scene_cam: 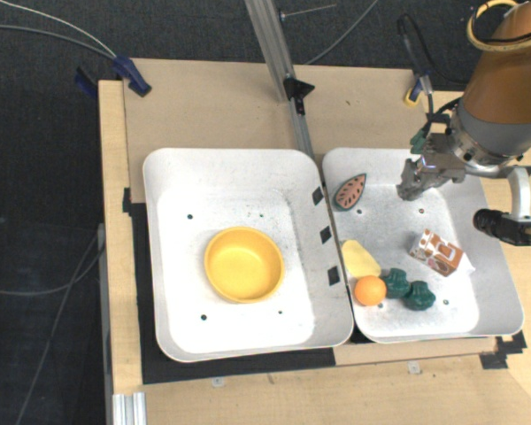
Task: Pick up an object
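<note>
1. The tool (413, 187) is hanging over the right bin's (491, 317) far part.
2. A leaf (350, 190), box (437, 253), orange (369, 290), yellow piece (360, 258) and green toy (409, 289) are lying there.
3. A yellow bowl (242, 263) is sitting in the left bin (173, 264).

Even, bright overhead light; the white bins (248, 171) look nearly washed out. Shadows are soft and short. The picture is slightly soft and grainy, and the dark floor (35, 193) loses detail.

Bowl (242, 263): yellow plastic, smooth, slightly glossy. Two bins (173, 193): white plastic, matt, lightly speckled. Bench (212, 104): pale wood, matt. Orange ball (369, 290): smooth, matt. Green toy (409, 289): rubbery, dull. Pole (267, 25): brushed metal.
</note>
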Available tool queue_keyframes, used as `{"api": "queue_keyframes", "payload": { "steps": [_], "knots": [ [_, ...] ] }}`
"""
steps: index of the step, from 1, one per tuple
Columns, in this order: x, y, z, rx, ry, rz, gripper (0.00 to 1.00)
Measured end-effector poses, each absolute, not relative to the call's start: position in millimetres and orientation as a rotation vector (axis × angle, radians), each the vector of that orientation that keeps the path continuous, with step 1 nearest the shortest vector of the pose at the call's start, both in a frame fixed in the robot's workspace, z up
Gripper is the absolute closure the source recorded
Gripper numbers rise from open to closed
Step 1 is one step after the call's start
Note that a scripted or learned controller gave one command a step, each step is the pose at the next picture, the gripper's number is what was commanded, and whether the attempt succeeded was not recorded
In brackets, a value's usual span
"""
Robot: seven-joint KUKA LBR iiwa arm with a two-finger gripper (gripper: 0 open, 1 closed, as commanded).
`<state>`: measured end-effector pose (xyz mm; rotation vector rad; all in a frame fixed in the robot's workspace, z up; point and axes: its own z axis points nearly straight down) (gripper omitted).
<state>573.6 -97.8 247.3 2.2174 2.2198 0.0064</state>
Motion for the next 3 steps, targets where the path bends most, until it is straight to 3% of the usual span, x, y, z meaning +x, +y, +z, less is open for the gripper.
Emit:
{"api": "queue_keyframes", "payload": {
  "steps": [3],
  "knots": [
    [563.3,46.9,226.1,2.225,2.237,-0.011,1.00]
  ]
}}
